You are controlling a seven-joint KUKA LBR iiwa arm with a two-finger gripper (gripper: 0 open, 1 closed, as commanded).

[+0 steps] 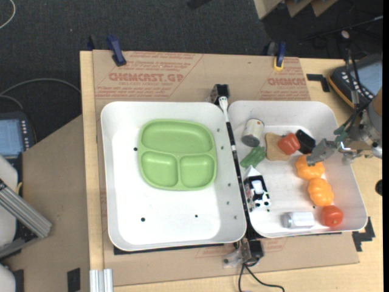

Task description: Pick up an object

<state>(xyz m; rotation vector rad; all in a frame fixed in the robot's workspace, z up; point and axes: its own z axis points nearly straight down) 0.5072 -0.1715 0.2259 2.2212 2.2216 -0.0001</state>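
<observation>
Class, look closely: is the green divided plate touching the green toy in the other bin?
Apart. The camera view shows the green divided plate in the left bin and the green toy in the right, bin rims between them.

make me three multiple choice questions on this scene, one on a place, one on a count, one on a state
1. Where is the light green divided plastic plate?
A. left white bin
B. right white bin
C. bare bench

2. How many compartments does the plate have?
A. two
B. three
C. five

3. How does the small grey and white cylindrical can rest?
A. upright on its base
B. stacked on the plate
C. on its side

Answers:
1. A, it sits in the left white bin, apart from the items in the right white bin.
2. B, one wide section and two smaller ones.
3. C, its round end faces sideways.
</observation>
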